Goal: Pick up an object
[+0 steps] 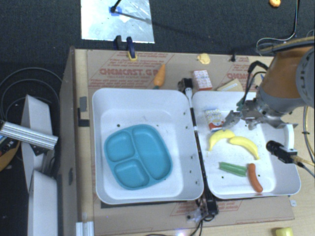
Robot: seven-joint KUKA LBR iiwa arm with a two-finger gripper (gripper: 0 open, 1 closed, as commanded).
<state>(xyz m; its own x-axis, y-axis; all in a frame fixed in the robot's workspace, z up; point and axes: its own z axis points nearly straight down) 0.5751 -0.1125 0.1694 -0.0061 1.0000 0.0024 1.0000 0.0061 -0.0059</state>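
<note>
From the camera above the bench, you see the gripper (231, 118) low over the right bin (290, 181), its tips just above the upper end of the two bananas (232, 141). You cannot tell from here how wide the tool stands, and nothing shows between its tips.

The likeliest target is that pair of bananas, lying in the middle of the right bin, touching each other. A small packet (213, 117) lies just beside the gripper, toward the bin's far left corner. Nearer the front edge sit a green stick (232, 168) and a sausage (254, 177), near each other.

What could go wrong: the bananas are curved and smooth, so a pinch near one end may squeeze the fruit out sideways. Because the two touch, closing on one could drag or push the other. The packet is close enough to be caught instead.

The left bin (113, 107) holds a blue divided plate (138, 155), well apart from the work. A carrot (159, 75) and a small box (202, 79) lie on the board behind the bins, out of the way.
</note>
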